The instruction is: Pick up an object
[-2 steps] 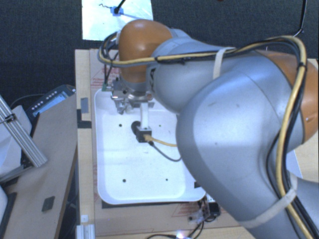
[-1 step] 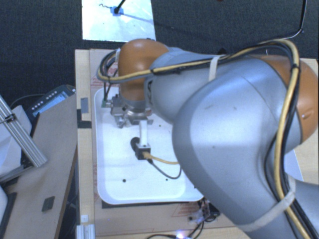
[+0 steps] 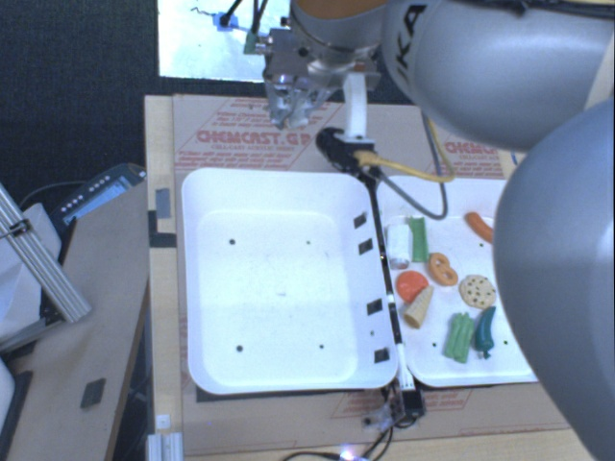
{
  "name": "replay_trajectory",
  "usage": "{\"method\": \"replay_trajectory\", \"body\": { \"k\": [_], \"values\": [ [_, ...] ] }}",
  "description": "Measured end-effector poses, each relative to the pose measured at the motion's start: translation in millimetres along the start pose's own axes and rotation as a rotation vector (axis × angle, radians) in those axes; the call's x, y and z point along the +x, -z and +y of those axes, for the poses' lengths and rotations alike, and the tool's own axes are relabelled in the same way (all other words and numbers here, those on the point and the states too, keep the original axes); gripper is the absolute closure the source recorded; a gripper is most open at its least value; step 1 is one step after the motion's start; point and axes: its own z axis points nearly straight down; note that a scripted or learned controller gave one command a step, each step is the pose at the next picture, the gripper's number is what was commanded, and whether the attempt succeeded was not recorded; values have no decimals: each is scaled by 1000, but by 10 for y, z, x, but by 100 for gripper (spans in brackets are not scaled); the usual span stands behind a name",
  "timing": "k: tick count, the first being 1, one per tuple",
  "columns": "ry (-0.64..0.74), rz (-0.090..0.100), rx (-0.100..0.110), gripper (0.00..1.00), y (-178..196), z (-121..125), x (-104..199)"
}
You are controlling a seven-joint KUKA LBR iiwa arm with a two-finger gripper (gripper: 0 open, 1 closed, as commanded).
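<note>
My gripper hangs high over the cardboard just behind the far rim of the left bin, pointing down, with nothing visible beneath it. Small toy foods lie in the right bin: a white cylinder, a green stick, an orange sausage, a pretzel, a red piece, a cone, a cookie, green beans and a teal pepper. The arm's large grey body hides that bin's right part.
A black connector with a yellow cable hangs over the divider between the bins. Black clips line that divider. A grey device and a metal rail sit left of the bench.
</note>
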Motion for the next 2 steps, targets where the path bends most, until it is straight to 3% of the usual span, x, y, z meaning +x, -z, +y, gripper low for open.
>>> {"method": "replay_trajectory", "body": {
  "k": [1, 2],
  "values": [
    [2, -5, 19, 100, -328, 102, 209],
    [-3, -8, 27, 100, -1074, -124, 191]
  ]
}}
